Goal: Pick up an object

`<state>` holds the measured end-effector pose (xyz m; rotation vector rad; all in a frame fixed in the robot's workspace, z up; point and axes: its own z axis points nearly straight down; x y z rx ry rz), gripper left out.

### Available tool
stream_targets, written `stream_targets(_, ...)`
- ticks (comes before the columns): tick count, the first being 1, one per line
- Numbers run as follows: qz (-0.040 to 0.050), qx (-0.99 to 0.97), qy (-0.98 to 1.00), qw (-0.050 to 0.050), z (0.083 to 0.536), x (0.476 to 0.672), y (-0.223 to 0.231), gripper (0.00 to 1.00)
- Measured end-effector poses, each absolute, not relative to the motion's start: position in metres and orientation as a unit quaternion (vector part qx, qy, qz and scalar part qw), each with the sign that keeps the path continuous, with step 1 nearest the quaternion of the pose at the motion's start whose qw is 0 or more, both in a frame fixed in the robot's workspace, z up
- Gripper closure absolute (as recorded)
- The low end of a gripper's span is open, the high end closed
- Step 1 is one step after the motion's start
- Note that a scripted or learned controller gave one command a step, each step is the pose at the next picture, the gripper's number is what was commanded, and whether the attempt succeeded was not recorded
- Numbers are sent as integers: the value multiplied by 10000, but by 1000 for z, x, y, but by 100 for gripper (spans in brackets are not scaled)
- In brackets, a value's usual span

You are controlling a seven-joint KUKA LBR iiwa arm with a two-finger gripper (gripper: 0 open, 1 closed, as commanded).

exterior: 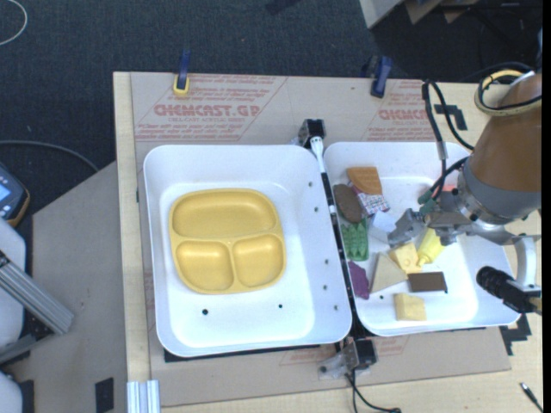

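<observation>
1. Pincer is low in the right bin, roughly mid-bin, w/ its tip over the clutter. Can't tell whether it's apart or together, as the wrist body hides that. Nothing visibly clamped in it.
2. Nearest candidate is a small yellow piece, just beside the pincer on the side twd the bin's front edge. Touching or just apart? Can't tell.
3. Handling, judged: looks like a light toy-food bit, prob. plastic or foam. Stiff enough and not fragile, but smooth, so it could slip. Best to take it across its narrow sides, mid-length.
4. Neighbours are crowded. A beige wedge and a dark brown block lie nearer the front edge, and a yellow cube sits close to the front wall. A green item and a purple item lie along the left wall. A tan block is twd the back-left corner.
5. Risk: a bad approach nudges a neighbour instead.
6. Left bin carries a yellow divided tray, well apart from the pincer.
</observation>
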<state>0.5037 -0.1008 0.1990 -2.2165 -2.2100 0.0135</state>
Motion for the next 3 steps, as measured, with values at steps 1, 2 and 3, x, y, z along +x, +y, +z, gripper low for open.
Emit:
stream_targets(1, 0, -7072, -7070, 1, 206, 507, -101, 0)
stream_targets(2, 24, -7074, -7068, 43, 142, 502, -102, 0)
stream_targets(3, 18, -7075, -7067, 28, 89, 501, -101, 0)
